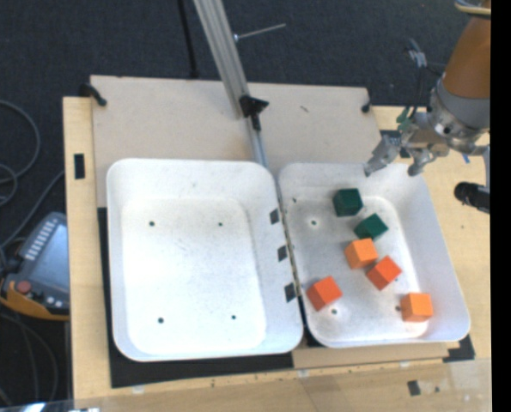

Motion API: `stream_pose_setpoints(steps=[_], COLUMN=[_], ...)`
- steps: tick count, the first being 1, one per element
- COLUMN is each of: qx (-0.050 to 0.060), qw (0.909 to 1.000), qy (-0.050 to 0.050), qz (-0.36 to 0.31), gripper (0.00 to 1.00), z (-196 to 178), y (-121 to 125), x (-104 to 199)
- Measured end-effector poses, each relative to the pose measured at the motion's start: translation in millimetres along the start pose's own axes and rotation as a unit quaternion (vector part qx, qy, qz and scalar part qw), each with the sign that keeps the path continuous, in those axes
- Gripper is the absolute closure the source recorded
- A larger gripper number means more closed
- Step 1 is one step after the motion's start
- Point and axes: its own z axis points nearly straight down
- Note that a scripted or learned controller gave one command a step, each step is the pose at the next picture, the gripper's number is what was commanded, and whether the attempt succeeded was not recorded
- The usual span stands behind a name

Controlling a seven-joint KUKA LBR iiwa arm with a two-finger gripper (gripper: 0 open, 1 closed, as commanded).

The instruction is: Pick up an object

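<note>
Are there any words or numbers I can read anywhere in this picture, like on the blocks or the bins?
No readable text anywhere.
Blocks, green and orange: plain faces, no marks.
White bins: just dark specks and dots, no letters.
Handheld controller at the left edge: it has buttons and perhaps a label, but they are too small and blurred to read.

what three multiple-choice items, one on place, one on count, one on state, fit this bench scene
1. Where do the small cubes lie?
A. left white bin
B. right shallow white bin
C. on the bench

2. How many cubes are dark green?
A. two
B. four
C. none

3. How are the two-finger gripper's fingers?
A. shut on a cube
B. pressed into the bin floor
C. spread apart with nothing between them

Key: 1 B, all six cubes sit in the right bin. 2 A, two dark green cubes beside four orange cubes. 3 C, the gripper hangs at the bin's far rim, open.
</note>
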Motion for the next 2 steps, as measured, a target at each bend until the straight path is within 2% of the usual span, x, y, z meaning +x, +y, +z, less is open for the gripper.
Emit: stream_pose_setpoints(steps=[1,2], qx=[0.001,-0.003], qw=[1.0000,1.0000], qy=[0.001,-0.001], qz=[0.002,0.002], gripper=[0.00,1.00], z=[152,135], y=[19,21], x=[28,25])
